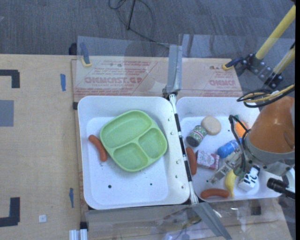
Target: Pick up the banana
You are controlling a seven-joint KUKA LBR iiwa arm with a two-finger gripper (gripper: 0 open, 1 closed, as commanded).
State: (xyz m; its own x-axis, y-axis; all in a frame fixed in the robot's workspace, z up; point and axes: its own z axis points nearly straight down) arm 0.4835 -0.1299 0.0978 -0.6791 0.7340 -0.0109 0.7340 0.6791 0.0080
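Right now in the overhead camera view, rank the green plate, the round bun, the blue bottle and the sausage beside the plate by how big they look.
1. green plate
2. sausage beside the plate
3. round bun and blue bottle: too alike to rank, and the arm partly hides the bottle.

A robotics lab: taped workbench, 2 white bins, loose cables.

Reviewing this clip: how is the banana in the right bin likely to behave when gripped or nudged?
The banana looks small, smooth and glossy, so probably light, stiff and somewhat slippery. Its curved shape may let it pivot or rock if nudged. It lies close beside the sausage and under the claw, so a push would likely disturb neighbours.
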